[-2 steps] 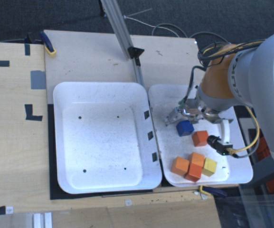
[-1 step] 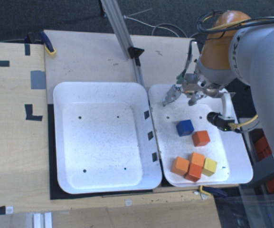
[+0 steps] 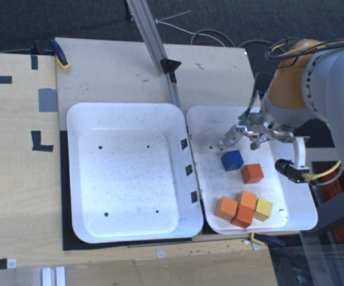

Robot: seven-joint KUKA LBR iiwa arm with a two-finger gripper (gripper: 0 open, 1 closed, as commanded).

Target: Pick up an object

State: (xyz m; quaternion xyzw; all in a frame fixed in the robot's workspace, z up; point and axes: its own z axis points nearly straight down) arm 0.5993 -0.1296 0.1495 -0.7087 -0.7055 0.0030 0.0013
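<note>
In the right bin (image 3: pixel 210 124) lie a blue cube (image 3: pixel 232 160), an orange-red cube (image 3: pixel 252 173) just right of it, and a cluster near the front: two orange cubes (image 3: pixel 226 208) (image 3: pixel 248 200), a red-orange one (image 3: pixel 242 217) and a yellow cube (image 3: pixel 263 209). My gripper (image 3: pixel 242 138) hangs over the bin's back half, just above and behind the blue cube. Its fingers (image 3: pixel 228 140) are spread apart with nothing between them.
The left bin (image 3: pixel 124 171) sits beside the right one, sharing a rim at the middle. A metal pole (image 3: pixel 151 31) slants in from the top toward the bins' back edge. The grey and orange arm (image 3: pixel 306 88) fills the right side. Cables lie behind the bench.
</note>
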